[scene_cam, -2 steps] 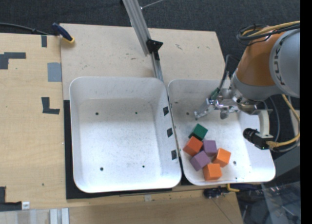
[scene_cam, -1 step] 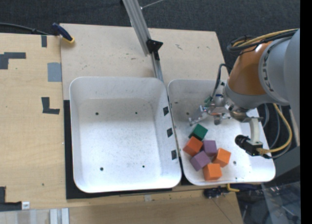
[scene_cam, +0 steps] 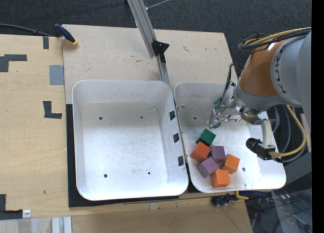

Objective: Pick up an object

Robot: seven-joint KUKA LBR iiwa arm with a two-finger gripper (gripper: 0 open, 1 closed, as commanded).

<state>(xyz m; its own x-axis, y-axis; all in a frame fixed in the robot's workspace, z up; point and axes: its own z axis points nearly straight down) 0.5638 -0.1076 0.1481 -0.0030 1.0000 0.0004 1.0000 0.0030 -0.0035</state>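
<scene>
Plywood table (scene_cam: 116, 49), two white bins; tool (scene_cam: 217, 120) poised above green cube (scene_cam: 206, 137), finger state impossible to tell. Likely light, rigid, best pinched across flat opposite faces.

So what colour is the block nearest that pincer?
Green: the block lies just below the pincer in the right bin, seen in the camera view.

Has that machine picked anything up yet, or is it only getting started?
Nothing looks lifted yet. All six blocks lie clustered in the right bin: a green block, three orange, two purple. The gripper hangs just above the green block, which rests on the bin floor. Whether it grips anything can't be told from here. Closing on a block and lifting it are left.
</scene>
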